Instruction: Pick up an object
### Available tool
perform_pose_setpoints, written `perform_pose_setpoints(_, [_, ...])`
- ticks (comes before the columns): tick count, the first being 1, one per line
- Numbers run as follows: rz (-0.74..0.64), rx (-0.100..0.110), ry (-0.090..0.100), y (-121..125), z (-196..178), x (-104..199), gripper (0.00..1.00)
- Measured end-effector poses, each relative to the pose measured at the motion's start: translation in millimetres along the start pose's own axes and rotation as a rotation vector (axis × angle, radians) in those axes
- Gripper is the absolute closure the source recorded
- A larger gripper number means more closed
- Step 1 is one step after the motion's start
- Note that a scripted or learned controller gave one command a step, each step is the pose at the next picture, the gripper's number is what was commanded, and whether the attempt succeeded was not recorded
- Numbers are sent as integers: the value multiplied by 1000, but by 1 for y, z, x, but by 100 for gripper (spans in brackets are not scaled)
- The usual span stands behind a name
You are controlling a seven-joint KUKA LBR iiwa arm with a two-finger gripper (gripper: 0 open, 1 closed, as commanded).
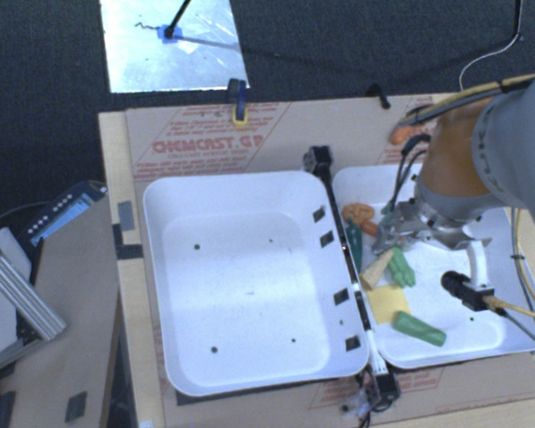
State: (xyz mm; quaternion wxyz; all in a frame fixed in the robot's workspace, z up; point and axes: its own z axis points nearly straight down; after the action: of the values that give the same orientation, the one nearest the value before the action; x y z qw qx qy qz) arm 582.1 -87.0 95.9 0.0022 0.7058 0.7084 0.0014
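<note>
Crowding is the main risk at this moment: the candidate objects lie bunched against the left wall of the right bin (506, 341), and the claw (389, 232) sits low among them, so a closing grip could pinch two pieces at once or nudge one away and come up with nothing. Taking the divider between the bins (344, 248) as the landmark and going left to right: the left bin (176, 292) lies to its left. Just right of the divider lie an orange piece (359, 214), a dark green stick (354, 244) along the wall, a tan wedge (376, 268) and a yellow block (387, 302). A little further right are a light green piece (402, 268), near the claw tips, and a green cylinder (420, 328) towards the near rim. A slip here would likely come from the tan wedge and the light green piece touching each other, so that one tips the other out of the grip.

The arm (502, 153) reaches in from the right, wrist bent down over the upper left part of the right bin, cables (405, 172) trailing over it. Whether the claw is apart or together I cannot tell, and nothing is visibly clamped in it. A black fitting (465, 288) hangs below the wrist.
</note>
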Motion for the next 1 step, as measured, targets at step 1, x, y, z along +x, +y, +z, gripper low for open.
perform_pose_setpoints(1, [-5,-5,3,-8,-94,45,100])
